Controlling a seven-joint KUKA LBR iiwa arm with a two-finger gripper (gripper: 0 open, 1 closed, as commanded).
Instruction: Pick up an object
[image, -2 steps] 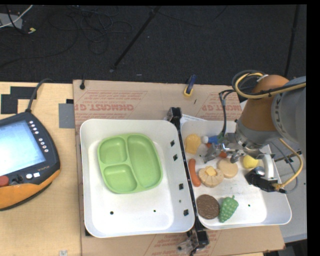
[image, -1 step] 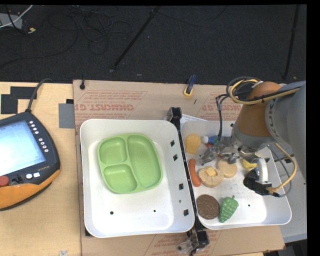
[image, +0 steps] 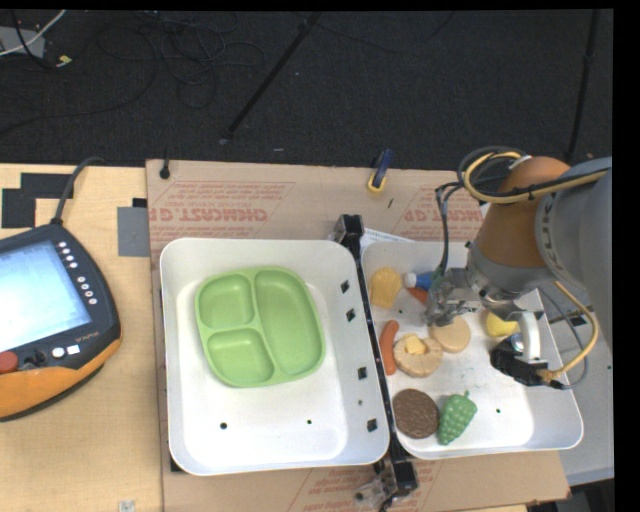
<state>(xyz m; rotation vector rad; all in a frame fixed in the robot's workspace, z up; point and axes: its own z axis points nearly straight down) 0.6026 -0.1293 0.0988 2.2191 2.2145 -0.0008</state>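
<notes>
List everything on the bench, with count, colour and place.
Shallow bins: 2, white, side by side.
Divided plastic tray: 1, green, left bin.
Toy foods, right bin: yellow block; orange carrot-like stick; tan round piece; tan disc; brown round cookie; green grape bunch; yellow piece.
Teach pendant: 1, grey and orange, far left.
Clamp: 1, blue and yellow, top edge.
Gripper: 1, over right bin, near the tan disc.

Hidden and cut-off parts around the jaws

The arm (image: 560, 225) runs off the right edge; its wrist covers part of the right bin (image: 560, 425) and the yellow item (image: 500, 324) right of the jaws; finger spacing unreadable.
</notes>
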